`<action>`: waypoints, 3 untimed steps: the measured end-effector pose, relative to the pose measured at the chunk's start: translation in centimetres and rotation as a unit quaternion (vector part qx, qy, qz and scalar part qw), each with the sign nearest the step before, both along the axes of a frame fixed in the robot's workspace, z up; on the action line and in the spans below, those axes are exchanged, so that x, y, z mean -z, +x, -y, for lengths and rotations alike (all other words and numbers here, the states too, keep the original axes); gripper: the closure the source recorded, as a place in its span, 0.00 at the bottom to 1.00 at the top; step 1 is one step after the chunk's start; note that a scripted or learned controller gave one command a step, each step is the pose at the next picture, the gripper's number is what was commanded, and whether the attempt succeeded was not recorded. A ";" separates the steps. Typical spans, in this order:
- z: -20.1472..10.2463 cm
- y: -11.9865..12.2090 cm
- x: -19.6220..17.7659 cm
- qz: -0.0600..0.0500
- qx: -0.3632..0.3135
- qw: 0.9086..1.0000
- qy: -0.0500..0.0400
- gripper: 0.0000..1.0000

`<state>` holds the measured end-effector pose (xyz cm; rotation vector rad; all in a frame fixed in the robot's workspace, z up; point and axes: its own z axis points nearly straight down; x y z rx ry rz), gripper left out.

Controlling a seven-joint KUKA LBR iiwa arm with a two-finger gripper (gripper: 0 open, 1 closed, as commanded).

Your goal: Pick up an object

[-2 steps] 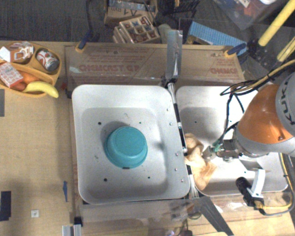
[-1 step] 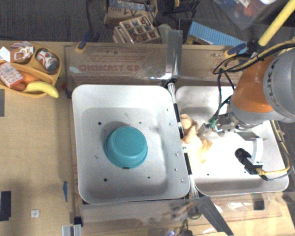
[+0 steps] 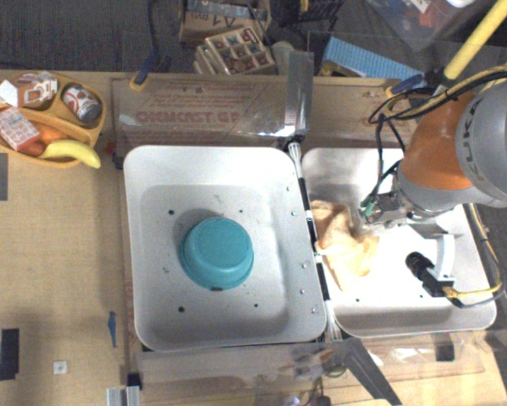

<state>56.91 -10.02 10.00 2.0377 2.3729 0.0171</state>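
A teal bowl lies upside down in the middle of the left bin. A crumpled beige cloth lies against the left wall of the right bin. My gripper reaches down from the right, just at the cloth's upper right edge. The wrist and the orange band hide its tips from above.
A black-and-white part of the arm's tooling hangs low over the right bin's right side, with cables trailing. A wooden tray with a banana and packets sits at the far left of the bench. Boxes crowd the back.
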 end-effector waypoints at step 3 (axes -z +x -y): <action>1.3 -2.5 0.2 -0.003 0.028 1.000 0.000 0.00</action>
